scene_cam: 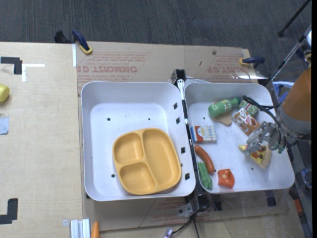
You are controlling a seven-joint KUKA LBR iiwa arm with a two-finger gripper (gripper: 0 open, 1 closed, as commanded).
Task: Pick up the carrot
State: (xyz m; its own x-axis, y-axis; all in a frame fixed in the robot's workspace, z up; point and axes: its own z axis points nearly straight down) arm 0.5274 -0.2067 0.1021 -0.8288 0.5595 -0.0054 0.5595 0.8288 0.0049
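Grey two-finger gripper (pixel 258 145) is hanging low at the right bin's (pixel 233 186) right side, over a yellow pizza-slice toy (pixel 261 157); fingers too blurred, cannot tell their state; orange carrot (pixel 205 158) is lying slantwise near the bin's left wall, touching a green bean pod (pixel 204 175); red block (pixel 226 177) is sitting just beside; green bottle (pixel 222 106) is lying well behind.

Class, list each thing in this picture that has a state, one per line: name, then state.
carrot: lying flat in right bin, unheld
green bottle: on its side
yellow tray: flat in left bin, compartments bare
tool: low over pizza slice, away from carrot
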